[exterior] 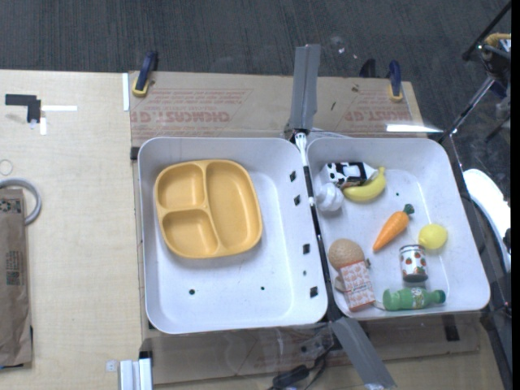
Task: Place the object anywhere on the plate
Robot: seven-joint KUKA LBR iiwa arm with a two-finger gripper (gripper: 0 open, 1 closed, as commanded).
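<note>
A yellow plate (209,210) with three compartments lies in the left bin (236,303), toward its left side, with nothing on it. The right bin (455,218) holds several small items: a banana (366,187), a black-and-white toy (345,171), a pale grey rounded piece (328,197), a carrot (391,227), a lemon (432,236), a small can (413,264), a green bottle (413,298) lying on its side, a brown round bun (346,253) and a red-and-white carton (355,285).
Cardboard (203,104) lies behind the bins, held by blue clamps (146,71). A brown paper bag (12,275) rests at the bench's left edge. A grey bar (305,88) stands at the back between the bins.
</note>
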